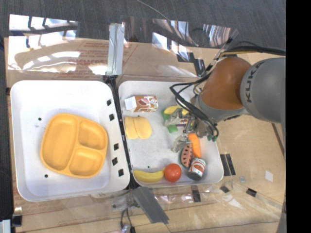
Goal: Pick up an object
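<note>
The arm (243, 89) hides the pincer — and the right bin's (146, 152) far corner.

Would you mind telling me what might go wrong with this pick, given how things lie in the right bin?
1. The gripper is low among a tight cluster: an orange carrot, a red watermelon slice and a small can. It may catch two or none.
2. The red tomato and yellow banana lie against the white right bin wall, probably awkward to grasp.

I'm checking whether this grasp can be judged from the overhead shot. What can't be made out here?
- Gripper: camera view; the grey arm's orange-banded wrist and black cables cover it, so finger state is unreadable.
- Green and yellow toys: partly under cables; shapes unclear.
- Small printed carton: label too small to read.
</note>
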`<state>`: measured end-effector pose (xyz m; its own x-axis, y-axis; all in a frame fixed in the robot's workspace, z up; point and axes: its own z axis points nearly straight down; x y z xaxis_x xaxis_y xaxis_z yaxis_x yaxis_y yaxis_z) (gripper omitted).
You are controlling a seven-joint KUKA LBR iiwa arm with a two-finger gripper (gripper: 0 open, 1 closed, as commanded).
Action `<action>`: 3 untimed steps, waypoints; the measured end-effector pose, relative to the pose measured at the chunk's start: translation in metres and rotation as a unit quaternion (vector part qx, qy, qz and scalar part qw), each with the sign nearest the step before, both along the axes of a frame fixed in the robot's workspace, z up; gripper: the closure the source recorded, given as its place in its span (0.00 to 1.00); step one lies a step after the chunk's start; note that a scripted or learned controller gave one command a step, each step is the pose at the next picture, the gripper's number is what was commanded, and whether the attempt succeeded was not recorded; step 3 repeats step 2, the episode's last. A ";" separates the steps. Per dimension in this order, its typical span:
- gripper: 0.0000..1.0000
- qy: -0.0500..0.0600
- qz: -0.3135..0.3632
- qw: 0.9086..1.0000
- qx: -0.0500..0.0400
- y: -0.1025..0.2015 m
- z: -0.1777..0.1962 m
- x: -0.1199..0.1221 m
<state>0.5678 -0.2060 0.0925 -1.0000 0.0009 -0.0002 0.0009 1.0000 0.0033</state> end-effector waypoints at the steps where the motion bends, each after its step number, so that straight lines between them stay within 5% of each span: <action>1: 1.00 0.000 0.004 1.000 0.001 0.003 0.009 0.002; 2: 1.00 -0.005 -0.004 1.000 -0.002 0.062 0.130 0.067; 3: 1.00 -0.005 -0.004 1.000 -0.002 0.062 0.130 0.067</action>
